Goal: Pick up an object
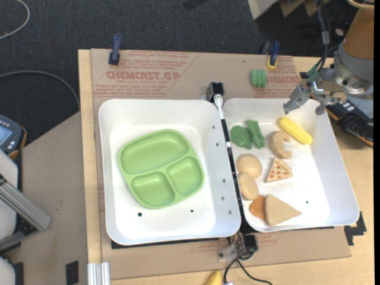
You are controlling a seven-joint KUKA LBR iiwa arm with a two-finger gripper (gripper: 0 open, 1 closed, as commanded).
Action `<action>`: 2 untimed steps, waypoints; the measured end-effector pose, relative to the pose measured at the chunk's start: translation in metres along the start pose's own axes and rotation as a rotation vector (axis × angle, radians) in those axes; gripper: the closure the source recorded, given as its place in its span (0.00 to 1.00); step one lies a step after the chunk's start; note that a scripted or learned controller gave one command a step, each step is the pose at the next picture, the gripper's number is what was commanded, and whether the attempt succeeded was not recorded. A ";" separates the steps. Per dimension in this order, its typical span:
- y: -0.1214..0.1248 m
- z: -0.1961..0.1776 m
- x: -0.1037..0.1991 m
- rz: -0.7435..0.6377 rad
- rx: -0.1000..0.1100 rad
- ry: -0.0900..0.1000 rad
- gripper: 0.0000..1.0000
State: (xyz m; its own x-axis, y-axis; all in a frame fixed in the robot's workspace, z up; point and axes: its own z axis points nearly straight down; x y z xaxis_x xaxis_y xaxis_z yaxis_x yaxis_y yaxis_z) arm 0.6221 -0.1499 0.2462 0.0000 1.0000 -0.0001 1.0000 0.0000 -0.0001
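White plastic forms two bins: the left bin (113,159) holds one green tray (160,168) with three compartments; the right bin (332,177) holds the food toys. Those include a banana (295,130), two green pieces (247,135), a pizza slice (278,171) and a wedge (281,210), lying close together. The gripper (304,98) hovers over the bin's far edge, released, grasping nothing, near the banana. One green block (257,78) lies on the cardboard-covered counter (148,73).

I see toy food in the right bin (332,177) — yellow corn (295,130) far, pizza slice (278,172) mid, tan wedge (281,210) near.
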 end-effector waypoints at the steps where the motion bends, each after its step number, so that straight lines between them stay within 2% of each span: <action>1: -0.022 0.161 -0.018 0.002 0.006 0.002 0.00; 2: 0.013 0.161 -0.015 -0.001 -0.004 -0.001 0.00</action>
State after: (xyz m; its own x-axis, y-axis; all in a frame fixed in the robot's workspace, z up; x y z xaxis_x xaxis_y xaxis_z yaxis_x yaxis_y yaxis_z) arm 0.6347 -0.1648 0.0851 -0.0010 1.0000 -0.0013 1.0000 0.0010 0.0037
